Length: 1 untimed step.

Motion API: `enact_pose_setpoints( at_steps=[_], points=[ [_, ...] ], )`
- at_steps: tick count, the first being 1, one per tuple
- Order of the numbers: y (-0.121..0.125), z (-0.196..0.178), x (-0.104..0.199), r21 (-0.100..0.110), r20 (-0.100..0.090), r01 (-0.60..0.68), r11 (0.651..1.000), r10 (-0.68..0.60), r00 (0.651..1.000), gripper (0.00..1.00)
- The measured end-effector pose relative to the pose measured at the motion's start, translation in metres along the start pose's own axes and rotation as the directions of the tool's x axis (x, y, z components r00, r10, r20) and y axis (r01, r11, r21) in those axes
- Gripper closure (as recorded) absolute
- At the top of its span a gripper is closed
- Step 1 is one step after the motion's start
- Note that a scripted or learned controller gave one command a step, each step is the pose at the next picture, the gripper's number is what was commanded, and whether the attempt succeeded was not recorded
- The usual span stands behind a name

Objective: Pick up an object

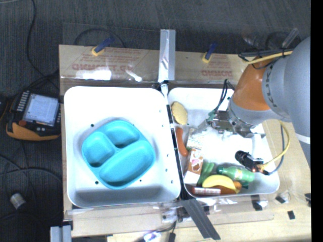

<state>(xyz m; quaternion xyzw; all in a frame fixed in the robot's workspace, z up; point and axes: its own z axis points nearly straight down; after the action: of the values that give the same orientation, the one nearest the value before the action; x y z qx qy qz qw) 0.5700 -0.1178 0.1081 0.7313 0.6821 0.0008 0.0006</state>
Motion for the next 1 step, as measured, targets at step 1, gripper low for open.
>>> enact_pose_setpoints(
  at_steps=[1],
  points=[
    [0.0463,-0.1233,-0.0335,0.003,0.005,-0.154,0.988,0.154,0.988,0.00]
  ],
)
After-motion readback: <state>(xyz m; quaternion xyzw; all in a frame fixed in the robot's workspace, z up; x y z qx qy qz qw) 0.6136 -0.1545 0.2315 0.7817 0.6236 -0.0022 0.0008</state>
